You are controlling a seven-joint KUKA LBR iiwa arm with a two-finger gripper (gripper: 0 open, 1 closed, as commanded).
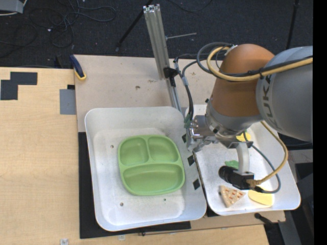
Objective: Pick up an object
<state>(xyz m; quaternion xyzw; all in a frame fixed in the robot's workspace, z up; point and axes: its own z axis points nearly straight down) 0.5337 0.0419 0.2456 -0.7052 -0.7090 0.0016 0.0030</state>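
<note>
A green divided plate [151, 165] lies flat in the left bin [99, 152]. The right bin [290, 185] holds a toy pizza slice [231, 195] and a flat yellow piece [261, 198] near its front edge. A small green thing [232, 164] peeks out from under the arm, which hides most of it. My gripper [198, 137] hangs over the right bin's near-left part, close to the wall between the bins, with the orange-banded wrist [240, 80] above it. Nothing shows between its fingers.
An aluminium post [158, 45] rises behind the bins, with cables running down to the wrist. A blue and yellow tool [78, 68] lies on the bench at the back left. The arm's bulk covers the right bin's back half.
</note>
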